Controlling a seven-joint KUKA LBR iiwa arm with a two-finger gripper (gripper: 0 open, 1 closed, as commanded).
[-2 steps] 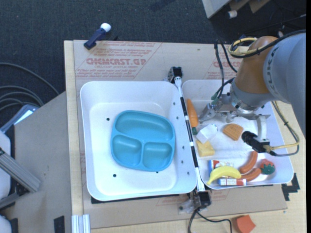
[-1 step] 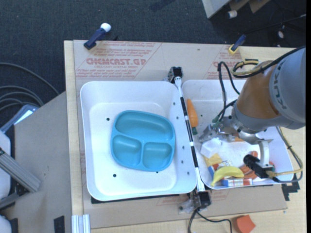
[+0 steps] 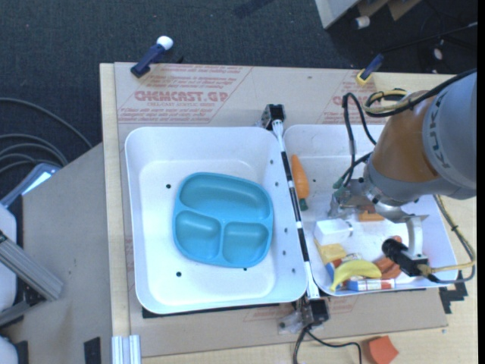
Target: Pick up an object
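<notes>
The arm reaches in from the right over the right bin point(image 3: 322, 136), its orange band above the wrist. The gripper point(image 3: 347, 200) hangs low over the middle of that bin, and its fingertips are hard to make out against the clutter. Just below it lies a white block point(image 3: 330, 228). Beside the bin's left wall lies an orange carrot-like piece point(image 3: 300, 177). Near the front of the bin sit a yellow block point(image 3: 332, 252), a yellow banana point(image 3: 356, 271), a marker point(image 3: 371, 284) and small red pieces point(image 3: 388, 265). Nothing can be seen between the fingers.
The left bin point(image 3: 144, 203) holds a blue three-compartment plate point(image 3: 223, 219). A black clamp point(image 3: 273, 115) sits at the top of the wall between the bins. A blue-and-white marker point(image 3: 151, 56) lies off the board at the back left. Cables run along the arm.
</notes>
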